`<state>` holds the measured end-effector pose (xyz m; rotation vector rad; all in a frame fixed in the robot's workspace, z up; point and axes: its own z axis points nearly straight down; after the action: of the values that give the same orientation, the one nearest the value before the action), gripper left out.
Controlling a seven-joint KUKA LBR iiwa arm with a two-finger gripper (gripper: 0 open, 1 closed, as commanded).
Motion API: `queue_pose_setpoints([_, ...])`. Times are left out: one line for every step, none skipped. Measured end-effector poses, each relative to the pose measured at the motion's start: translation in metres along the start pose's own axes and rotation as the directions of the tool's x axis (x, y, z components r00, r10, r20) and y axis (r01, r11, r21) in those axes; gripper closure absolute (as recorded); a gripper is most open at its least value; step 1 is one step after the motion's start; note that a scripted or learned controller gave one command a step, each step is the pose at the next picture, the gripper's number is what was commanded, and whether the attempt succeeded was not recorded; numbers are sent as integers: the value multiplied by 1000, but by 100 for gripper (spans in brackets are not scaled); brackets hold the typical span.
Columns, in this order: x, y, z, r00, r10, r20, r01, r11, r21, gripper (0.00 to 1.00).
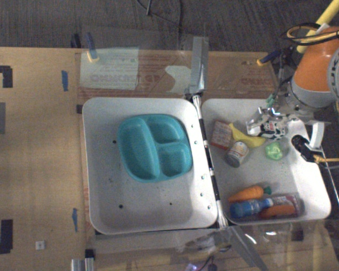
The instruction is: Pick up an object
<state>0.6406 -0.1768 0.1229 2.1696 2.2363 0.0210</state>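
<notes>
Over in the left bin (96, 151), a teal divided plate (155, 147) lies alone at centre, well apart from the action. Across the divider into the right bin (319, 199): at ten o'clock a small reddish packet (221, 134), just beside it a tipped can (236, 153), and a banana (246, 136) running toward twelve. A green lump (274, 151) sits at centre-right. Down at six o'clock, a carrot (247, 193) lies against a blue-capped bottle (263, 206).

And the gripper (266, 119) hangs low at twelve o'clock, right over the banana's far end, beside a black-and-white toy (274, 129). Whether its jaws are open or closed, I cannot tell; nothing visibly sits between them.

The danger, I judge: that corner is crowded. A descent here could pinch two things at once, or the curved banana could squirt sideways, and the bin wall could block a clean close.
</notes>
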Motion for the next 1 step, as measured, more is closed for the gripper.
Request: queue_pose_setpoints([-27, 19, 10, 999, -40, -5, 40, 999, -14, 0])
